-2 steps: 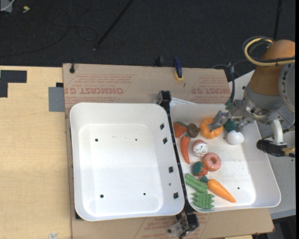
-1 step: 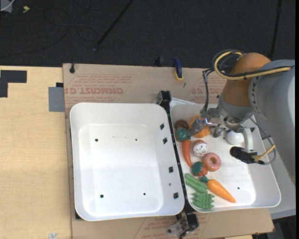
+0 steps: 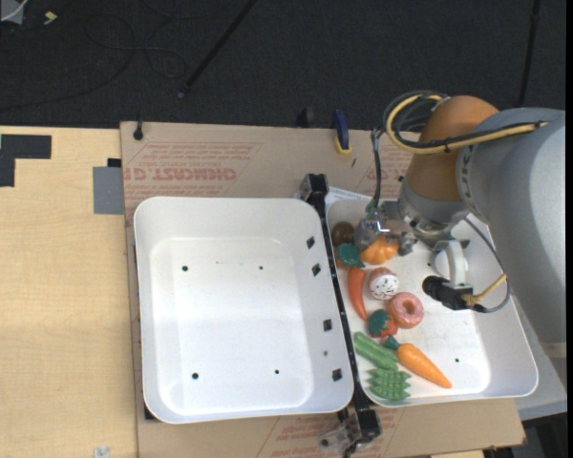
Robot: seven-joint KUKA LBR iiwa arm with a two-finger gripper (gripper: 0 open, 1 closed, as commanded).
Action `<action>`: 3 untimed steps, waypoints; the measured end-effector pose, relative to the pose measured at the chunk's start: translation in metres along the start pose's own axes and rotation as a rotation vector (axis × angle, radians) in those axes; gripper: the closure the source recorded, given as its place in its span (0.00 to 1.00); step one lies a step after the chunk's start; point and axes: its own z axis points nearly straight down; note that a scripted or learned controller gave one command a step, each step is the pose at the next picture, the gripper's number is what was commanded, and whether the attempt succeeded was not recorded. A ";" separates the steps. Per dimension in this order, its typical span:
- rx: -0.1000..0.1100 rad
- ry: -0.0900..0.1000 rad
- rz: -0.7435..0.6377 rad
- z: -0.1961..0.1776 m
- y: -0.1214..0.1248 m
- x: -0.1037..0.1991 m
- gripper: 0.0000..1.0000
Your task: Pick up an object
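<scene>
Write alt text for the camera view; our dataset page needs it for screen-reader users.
A grey arm's gripper hangs low over the right bin, above an orange toy among toy foods: a pink doughnut, a carrot, green vegetables. The left bin lies alongside.

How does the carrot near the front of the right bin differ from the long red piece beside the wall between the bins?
The carrot is orange with a green end; the red piece is plain red-orange. The carrot lies at a slant toward the bin's front edge; the red piece runs almost along the dividing wall. The carrot looks thicker and tapers to a point; the red piece is slimmer and slightly curved. Both lie flat in the right bin.
</scene>
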 end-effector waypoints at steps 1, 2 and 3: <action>0.025 0.025 -0.002 -0.006 -0.004 0.009 1.00; 0.018 0.028 -0.012 -0.101 -0.001 0.088 1.00; 0.022 0.028 -0.012 -0.099 -0.003 0.140 1.00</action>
